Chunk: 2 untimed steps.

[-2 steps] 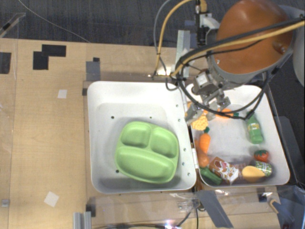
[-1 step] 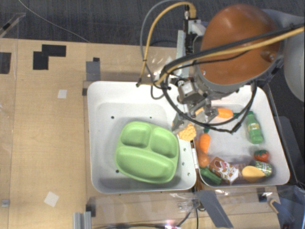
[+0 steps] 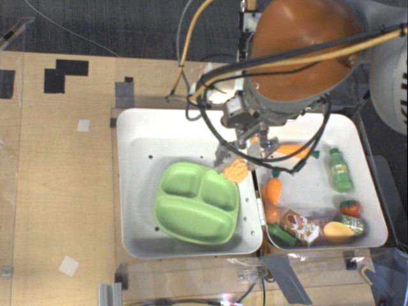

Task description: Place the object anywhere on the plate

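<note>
The tabletop [image 3: 57, 190] is pale wood-grain board with black square marks at its far left corner and small pale tape patches; beyond its far edge lies dark grey carpet [image 3: 115, 18]. Two shallow white bins sit side by side on it. The jaws [image 3: 239, 158] hang over the seam between the bins, under the orange band and looping cables, and I cannot tell how wide they stand. Just below them, touching or nearly so, is a small orange waffle-like piece [image 3: 236, 170], at the far right corner of the green sectioned plate [image 3: 196, 202] in the left bin [image 3: 137, 171]. To their right, the right bin [image 3: 363, 164] holds a carrot [image 3: 273, 191], a green bottle [image 3: 340, 169], and other toy foods.
</note>
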Each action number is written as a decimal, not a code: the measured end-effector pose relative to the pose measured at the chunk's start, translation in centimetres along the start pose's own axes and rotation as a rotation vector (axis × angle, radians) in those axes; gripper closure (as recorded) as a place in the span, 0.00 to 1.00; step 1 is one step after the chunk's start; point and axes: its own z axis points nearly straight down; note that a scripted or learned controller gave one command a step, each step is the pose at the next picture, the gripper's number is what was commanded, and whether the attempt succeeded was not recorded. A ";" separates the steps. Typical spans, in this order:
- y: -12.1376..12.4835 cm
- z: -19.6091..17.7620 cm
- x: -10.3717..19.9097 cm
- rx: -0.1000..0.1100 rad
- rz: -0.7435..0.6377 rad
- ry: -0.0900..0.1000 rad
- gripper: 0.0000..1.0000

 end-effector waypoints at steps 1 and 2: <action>3.4 -2.4 2.0 0.001 -0.084 0.002 1.00; 3.3 -0.9 -0.2 -0.001 0.041 0.001 1.00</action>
